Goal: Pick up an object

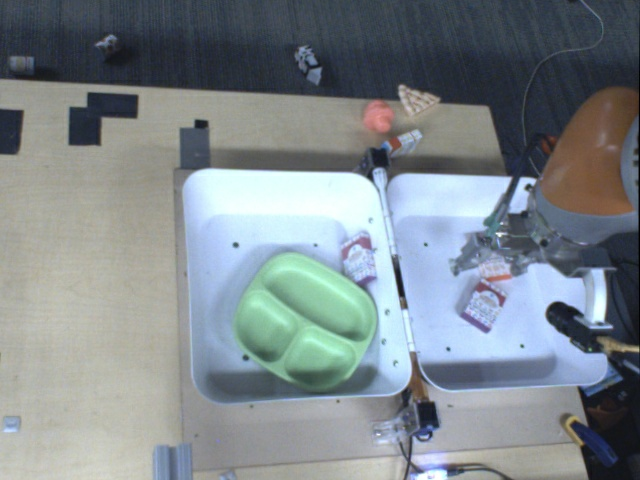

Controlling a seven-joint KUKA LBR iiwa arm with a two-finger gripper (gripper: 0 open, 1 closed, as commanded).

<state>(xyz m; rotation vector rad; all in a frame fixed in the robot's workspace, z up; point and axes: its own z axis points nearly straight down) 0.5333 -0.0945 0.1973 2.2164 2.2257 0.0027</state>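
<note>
A red and white packet point(483, 305) lies flat in the right bin point(440, 358), near its middle. My gripper point(487, 255) hovers just above the packet's far end, its fingers spread open with nothing between them. In the left bin point(215, 218) a second red and white packet point(358, 259) lies by the right wall. It touches the far edge of a green divided plate point(305, 318) that fills the bin's near half.
Behind the bins, an orange ball point(378, 116), a wedge-shaped toy point(418, 99) and a small tube point(402, 143) lie on the bench. The ridge between the bins point(393, 268) runs just left of the gripper. The arm's orange band point(595, 163) covers the right bin's far right corner.
</note>
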